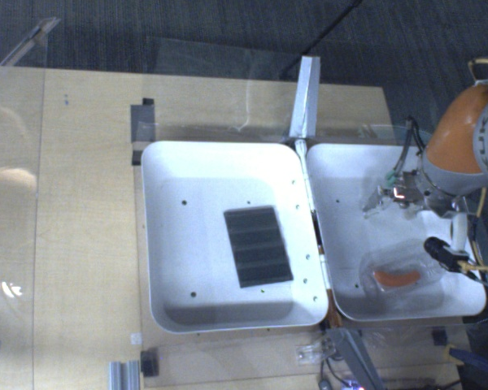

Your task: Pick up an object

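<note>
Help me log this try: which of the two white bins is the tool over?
The right bin, holding an orange object; the tool is above it. The left bin holds a dark ridged slab.

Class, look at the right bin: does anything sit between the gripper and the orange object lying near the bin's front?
Nothing visible does. The gripper hangs over the back part of the right bin, and the orange object lies nearer the front. Between them is bare white bin floor. The dark ribbed pad is in the left bin.

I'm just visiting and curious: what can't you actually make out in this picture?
- Gripper over the right bin: small and blurred, so the state of its jaws is unreadable.
- Orange object in that bin: hazy, as if under clear wrap; identity unclear.
- Arm: cut off by the right edge.
- Dark ridged slab in the left bin: purpose unclear.
</note>
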{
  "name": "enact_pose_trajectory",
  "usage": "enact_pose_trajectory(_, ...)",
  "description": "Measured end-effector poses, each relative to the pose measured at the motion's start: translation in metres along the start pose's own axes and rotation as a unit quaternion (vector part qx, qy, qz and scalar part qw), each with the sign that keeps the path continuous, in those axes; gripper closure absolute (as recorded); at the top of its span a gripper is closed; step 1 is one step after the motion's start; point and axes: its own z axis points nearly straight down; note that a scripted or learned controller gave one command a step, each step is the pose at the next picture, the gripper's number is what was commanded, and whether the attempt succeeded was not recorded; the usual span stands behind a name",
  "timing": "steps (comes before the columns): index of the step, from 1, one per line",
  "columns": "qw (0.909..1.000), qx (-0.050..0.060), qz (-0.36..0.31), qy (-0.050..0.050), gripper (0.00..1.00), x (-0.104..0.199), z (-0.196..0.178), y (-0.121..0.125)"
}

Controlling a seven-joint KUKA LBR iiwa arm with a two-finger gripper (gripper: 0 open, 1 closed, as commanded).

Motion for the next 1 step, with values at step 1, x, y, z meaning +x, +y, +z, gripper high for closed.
enact_pose_trajectory(1,1.0000,0.000,0.000,0.000,0.00,-0.0001,0.0001,-0.0001)
